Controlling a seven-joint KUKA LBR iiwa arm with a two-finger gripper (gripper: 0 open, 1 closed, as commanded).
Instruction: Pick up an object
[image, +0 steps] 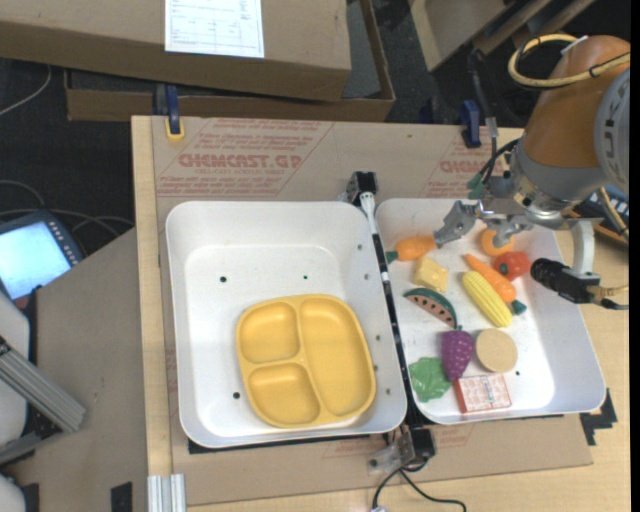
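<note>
pincer: the gripper (482, 225) hangs over the back part of the right bin (575, 385), fingers spread wide, nothing between them
orange thing: a small orange piece (492, 240) sits right under the pincer, partly hidden by one finger (505, 228), can't tell if they touch
tomato: red toy tomato (513, 264) just beside the pincer, toward the front-right
carrot: orange carrot (490, 277) a bit nearer the camera than the pincer, leaning against the corn
corn: yellow corn cob (485, 298) next to the carrot, in front of the pincer
orange wedge: another orange piece (414, 246) off to the pincer's left, near the bin wall
cheese: pale yellow block (432, 273) front-left of the pincer
watermelon: slice (432, 303) further forward
grapes, cookie: purple grapes (456, 351) and a tan round disc (495, 351) side by side, well in front of the pincer
lettuce, red box: green leaf (429, 378) and red box (484, 393), farthest forward
left bin: left bin (200, 250) holds a yellow divided tray (303, 358), well away from the pincer
</note>
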